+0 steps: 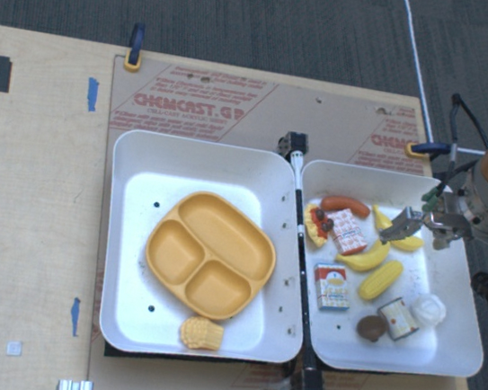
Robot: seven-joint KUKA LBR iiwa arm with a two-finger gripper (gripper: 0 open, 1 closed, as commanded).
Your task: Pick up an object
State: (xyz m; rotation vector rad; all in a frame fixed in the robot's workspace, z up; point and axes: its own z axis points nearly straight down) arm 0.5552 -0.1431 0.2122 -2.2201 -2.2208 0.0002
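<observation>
While the gripper (pixel 414 222), fingers apart and holding nothing, hangs over the right bin (pixel 467 346), it should descend squarely astride the banana (pixel 398 237) lying just beneath before closing.

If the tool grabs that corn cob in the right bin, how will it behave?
The corn cob looks like a rounded plastic toy, so probably light and stiff. Its cylinder shape may roll if nudged sideways. It touches the banana, which might shift too.

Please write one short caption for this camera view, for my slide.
Arm's pincer hovers over toy food in the right bin; the left bin bears a yellow divided plate.
</observation>
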